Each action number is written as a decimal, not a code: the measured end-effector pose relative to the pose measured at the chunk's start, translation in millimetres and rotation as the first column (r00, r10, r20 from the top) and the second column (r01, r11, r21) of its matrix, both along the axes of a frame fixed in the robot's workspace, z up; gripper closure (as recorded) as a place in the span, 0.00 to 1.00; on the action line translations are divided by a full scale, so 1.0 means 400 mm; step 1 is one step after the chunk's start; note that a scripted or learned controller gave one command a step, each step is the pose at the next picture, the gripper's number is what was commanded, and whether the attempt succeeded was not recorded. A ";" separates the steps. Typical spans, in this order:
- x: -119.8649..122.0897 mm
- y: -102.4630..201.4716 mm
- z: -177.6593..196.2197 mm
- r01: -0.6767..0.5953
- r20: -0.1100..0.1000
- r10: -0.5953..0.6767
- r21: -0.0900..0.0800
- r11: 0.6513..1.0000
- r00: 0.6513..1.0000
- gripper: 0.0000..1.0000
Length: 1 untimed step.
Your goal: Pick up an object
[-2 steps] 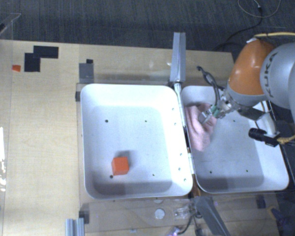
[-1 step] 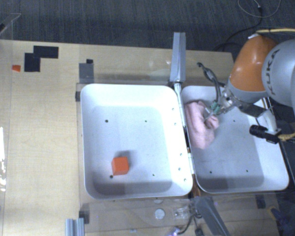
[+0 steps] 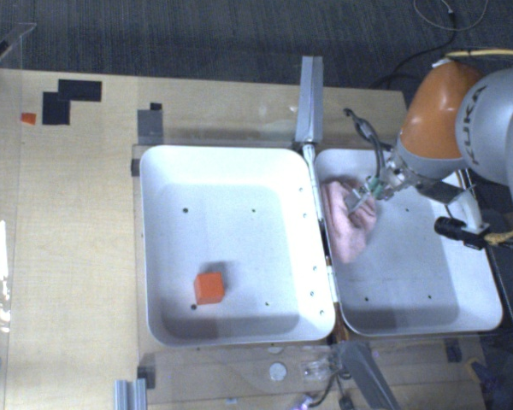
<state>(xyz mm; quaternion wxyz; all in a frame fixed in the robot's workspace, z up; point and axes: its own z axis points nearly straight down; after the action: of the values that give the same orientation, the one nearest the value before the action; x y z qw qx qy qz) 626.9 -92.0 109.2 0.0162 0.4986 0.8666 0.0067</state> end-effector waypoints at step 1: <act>-0.003 -0.003 -0.036 -0.003 -0.011 0.003 0.001 1.000 1.000 0.00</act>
<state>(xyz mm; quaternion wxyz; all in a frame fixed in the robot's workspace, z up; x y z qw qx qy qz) 625.7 -93.3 94.9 0.0113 0.4972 0.8676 0.0045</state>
